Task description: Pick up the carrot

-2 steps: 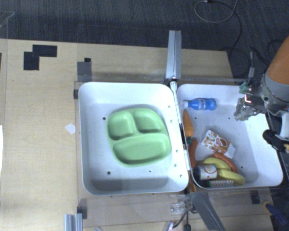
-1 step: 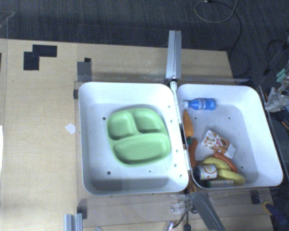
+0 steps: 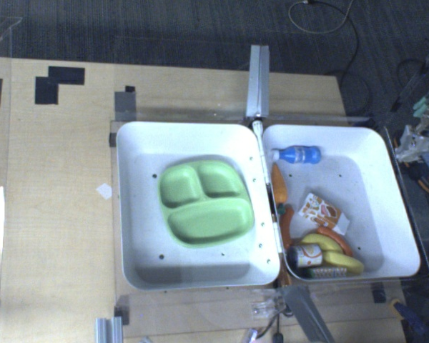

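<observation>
camera view, single frame, read near to far.

Near end of right bin [image 3: 386,266]: a small can [image 3: 304,256] on its side, touching a banana [image 3: 334,254]. A curved red-orange item lies just behind the banana; I cannot identify it. Next back is a flat printed packet [image 3: 322,211].

The carrot [image 3: 278,183] lies in the right bin, hard against its left wall, long axis running near-to-far along the wall. A darker reddish piece [image 3: 287,221] sits at its near end. I cannot tell whether that is part of the carrot or a separate item.

Far end: blue bottle [image 3: 297,154] on its side, just beyond the carrot's far tip, close but apparently not touching.

Left bin [image 3: 129,213]: green divided plate [image 3: 206,202], well apart from the carrot.

Gripper state: cannot tell from this frame.

Handling judgement:
- Probably a light toy carrot, stiff, with a smooth tapered skin. It may be slippery, and it may roll.
- Best hold looks like mid-length on the thicker orange part, jaws closing across the narrow width.
- The wall is the problem. There is little room for a finger on that side, so one could land on the rim.
- Avoid the far tip, because the bottle crowds it, and avoid the near end, where the reddish piece lies.
</observation>
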